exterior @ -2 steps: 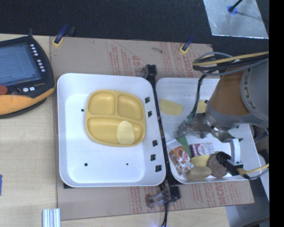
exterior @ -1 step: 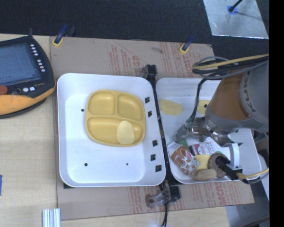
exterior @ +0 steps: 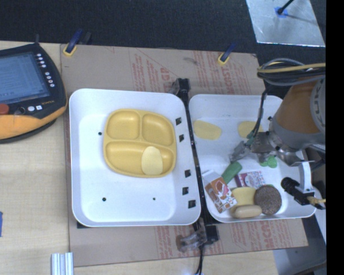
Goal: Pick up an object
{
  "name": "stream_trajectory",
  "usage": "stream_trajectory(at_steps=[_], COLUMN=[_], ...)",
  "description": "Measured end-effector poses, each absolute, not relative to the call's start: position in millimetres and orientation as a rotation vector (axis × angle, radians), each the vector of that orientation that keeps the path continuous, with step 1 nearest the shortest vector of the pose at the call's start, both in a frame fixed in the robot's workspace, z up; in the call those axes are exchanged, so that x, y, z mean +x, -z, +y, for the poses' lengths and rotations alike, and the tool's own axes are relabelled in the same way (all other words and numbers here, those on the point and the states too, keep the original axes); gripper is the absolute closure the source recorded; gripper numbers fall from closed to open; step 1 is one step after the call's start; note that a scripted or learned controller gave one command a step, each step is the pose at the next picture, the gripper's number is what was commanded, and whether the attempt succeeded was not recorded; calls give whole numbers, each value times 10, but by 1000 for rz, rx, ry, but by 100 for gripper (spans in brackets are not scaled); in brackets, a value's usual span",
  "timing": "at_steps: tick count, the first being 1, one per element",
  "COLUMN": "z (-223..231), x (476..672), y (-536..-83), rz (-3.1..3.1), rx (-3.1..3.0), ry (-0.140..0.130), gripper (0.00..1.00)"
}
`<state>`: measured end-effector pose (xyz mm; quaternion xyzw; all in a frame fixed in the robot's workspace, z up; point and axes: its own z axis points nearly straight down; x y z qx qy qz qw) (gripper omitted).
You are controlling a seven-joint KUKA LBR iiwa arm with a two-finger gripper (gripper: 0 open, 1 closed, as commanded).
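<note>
The right bin (exterior: 218, 105) holds several small items. A green stick-shaped piece (exterior: 231, 171) lies near its middle, with a red snack packet (exterior: 219, 192) below it to the left. Along the bin's near side sit a pale yellow block (exterior: 244, 195), a tan roll (exterior: 246, 211), a brown round cookie (exterior: 268, 199) and a pink-white packet (exterior: 253, 179). Two flat yellow pieces (exterior: 207, 130) (exterior: 246, 129) lie at the far side. My gripper (exterior: 247, 149) hangs low over the middle of this bin, just above and right of the green stick. A small green thing (exterior: 269, 161) shows under the wrist.
The left bin (exterior: 86, 188) holds a yellow divided plate (exterior: 126, 132) with a pale yellow oval (exterior: 152, 160) in its near right compartment. A black divider with clips (exterior: 189, 153) runs between the bins. A teach pendant (exterior: 20, 90) rests at the far left of the bench.
</note>
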<state>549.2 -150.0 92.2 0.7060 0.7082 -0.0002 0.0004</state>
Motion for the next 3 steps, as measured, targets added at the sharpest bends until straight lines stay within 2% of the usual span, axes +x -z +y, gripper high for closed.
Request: stream_trajectory(at_steps=[1,2,3], z=[-958,-1464,-1076], x=[5346,5460,5350], y=[-914,-1068,-913], rz=[2233,2225,2231], rx=[2218,2218,2218], ry=[5,2,4], gripper=[0,0,0])
